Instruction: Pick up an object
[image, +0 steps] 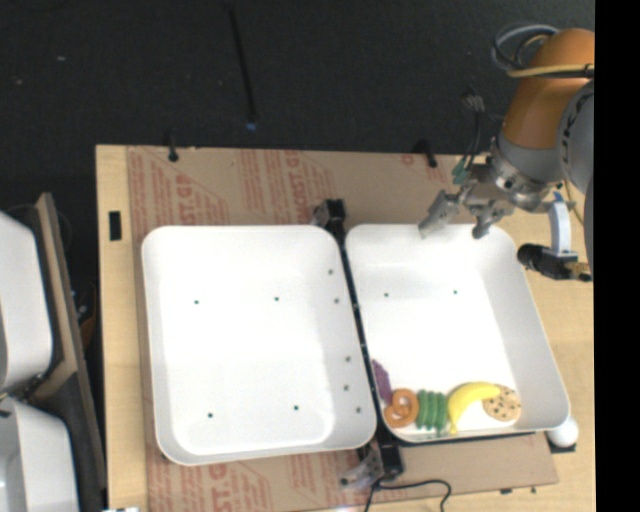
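Clearly, the approach step had not started.
Gripper (459, 222) hung open and empty; next it needed lowering toward the banana (470, 397).

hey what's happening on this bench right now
A grey and orange robot arm reaches in from the right, with its gripper open over the far edge of the right bin and nothing between its fingers. Its job is to pick up an object. The objects lie in a row along that bin's near edge: a purple piece, an orange pretzel-like ring, a green piece, a yellow banana and a cookie. None has been grasped yet. The left bin sits beside it.
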